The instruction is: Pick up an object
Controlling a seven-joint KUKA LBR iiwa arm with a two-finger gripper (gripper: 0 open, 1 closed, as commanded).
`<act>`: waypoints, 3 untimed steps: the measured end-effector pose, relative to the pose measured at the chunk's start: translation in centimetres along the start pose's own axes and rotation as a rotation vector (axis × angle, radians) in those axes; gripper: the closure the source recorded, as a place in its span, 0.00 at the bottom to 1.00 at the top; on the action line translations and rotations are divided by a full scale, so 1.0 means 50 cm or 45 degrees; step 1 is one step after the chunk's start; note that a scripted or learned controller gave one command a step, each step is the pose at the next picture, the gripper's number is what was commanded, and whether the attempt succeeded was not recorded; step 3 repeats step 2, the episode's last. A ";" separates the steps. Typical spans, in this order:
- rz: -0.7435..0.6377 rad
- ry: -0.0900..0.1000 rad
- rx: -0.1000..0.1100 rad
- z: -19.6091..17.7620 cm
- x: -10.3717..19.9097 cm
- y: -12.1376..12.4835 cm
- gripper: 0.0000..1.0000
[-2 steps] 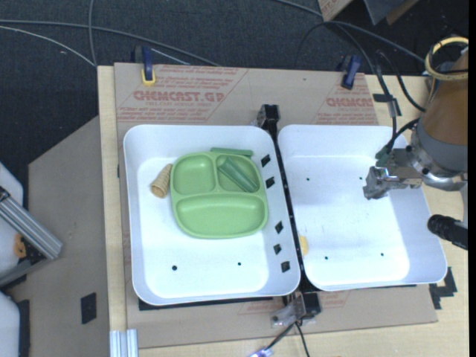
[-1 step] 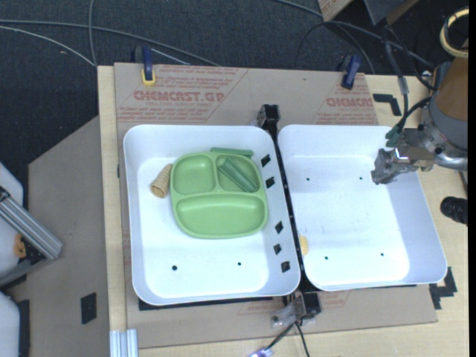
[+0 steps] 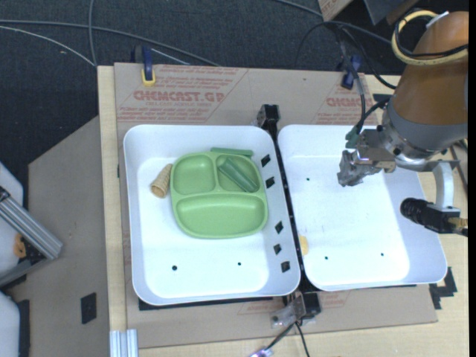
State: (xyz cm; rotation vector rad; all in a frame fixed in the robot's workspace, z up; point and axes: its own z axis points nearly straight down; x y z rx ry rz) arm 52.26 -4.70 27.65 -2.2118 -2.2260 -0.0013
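A green divided plate (image 3: 219, 197) lies in the left bin (image 3: 201, 274). A darker green, pickle-like piece (image 3: 239, 174) rests in its upper right compartment. A tan cone-shaped piece (image 3: 161, 180) lies on the bin floor against the plate's left edge. A flat green strip (image 3: 232, 152) pokes out behind the plate's far rim. My gripper (image 3: 349, 175) hangs over the upper middle of the right bin (image 3: 364, 266), well right of the plate, with nothing seen between its fingers.
A black clamp (image 3: 268, 115) and black tabs (image 3: 279, 233) line the divider between the two bins. A black part of the arm (image 3: 430, 214) overhangs the right bin's right rim. Cardboard (image 3: 186, 88) underlies both bins, with cables (image 3: 97, 28) on the dark floor beyond.
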 end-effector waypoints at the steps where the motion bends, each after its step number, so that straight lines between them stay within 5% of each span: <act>1: 0.001 0.000 0.004 0.055 0.106 0.005 1.00; 2: 0.001 -0.001 0.000 0.064 0.204 0.011 1.00; 3: 0.001 -0.001 0.000 0.064 0.204 0.011 1.00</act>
